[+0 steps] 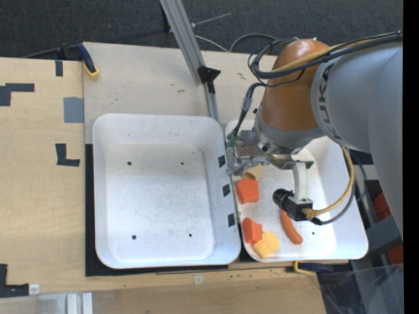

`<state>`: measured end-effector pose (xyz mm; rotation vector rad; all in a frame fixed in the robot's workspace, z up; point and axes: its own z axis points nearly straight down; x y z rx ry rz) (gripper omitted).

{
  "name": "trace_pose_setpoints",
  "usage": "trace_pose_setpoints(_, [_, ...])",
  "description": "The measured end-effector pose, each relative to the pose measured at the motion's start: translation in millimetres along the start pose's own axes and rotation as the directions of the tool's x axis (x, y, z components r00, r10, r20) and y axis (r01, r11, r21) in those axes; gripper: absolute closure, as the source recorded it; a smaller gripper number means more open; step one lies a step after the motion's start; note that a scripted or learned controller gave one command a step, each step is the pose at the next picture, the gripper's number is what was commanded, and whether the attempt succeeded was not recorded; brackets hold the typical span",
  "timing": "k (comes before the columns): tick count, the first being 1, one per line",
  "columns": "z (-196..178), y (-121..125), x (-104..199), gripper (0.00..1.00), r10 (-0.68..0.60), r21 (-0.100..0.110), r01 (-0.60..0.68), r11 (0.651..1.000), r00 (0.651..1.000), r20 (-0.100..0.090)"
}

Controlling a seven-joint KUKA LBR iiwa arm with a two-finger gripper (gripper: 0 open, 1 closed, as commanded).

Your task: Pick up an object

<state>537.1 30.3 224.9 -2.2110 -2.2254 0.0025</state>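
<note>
My gripper (243,163) hangs low over the near-left part of the right bin (330,241), mostly hidden under the orange wrist band. A small beige piece (253,173) peeks out right beneath it; I cannot tell whether it is held. An orange block (247,191) lies just in front of the gripper. Nearer the front edge sit a second orange block (252,229) and a yellow ridged piece (266,244). A long orange carrot-like piece (292,228) lies to their right.
The left bin (98,175) stands beside the right one, their rims meeting just left of the gripper. A slanted metal rail (186,38) rises behind the bins. A black connector with a yellow cable (291,203) hangs from the arm over the right bin.
</note>
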Motion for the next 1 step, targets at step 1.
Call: trace_pose_setpoints(1, [6.8,-23.9,45.1,1.0,0.001,0.001,-0.001,1.0,1.0,0.001])
